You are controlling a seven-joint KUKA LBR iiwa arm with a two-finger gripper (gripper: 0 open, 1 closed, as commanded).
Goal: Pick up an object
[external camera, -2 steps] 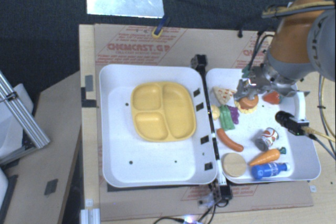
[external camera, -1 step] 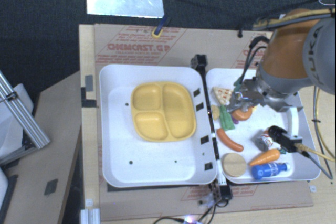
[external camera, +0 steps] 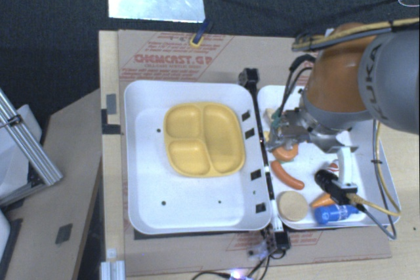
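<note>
My gripper reaches down into the right bin, close to its left wall, with the grey arm and its orange band above it. Its tip sits right over an orange piece. Just below lies an orange sausage-shaped toy. A round tan disc rests at the bin's front. Beside the disc are a small orange item and a blue cylinder. A white and red object lies to the right, partly behind a black cable connector.
The left bin holds a yellow three-compartment plate. A black divider with clips runs between the bins. Cables trail along the right bin's front right edge. Cardboard lies under both bins.
</note>
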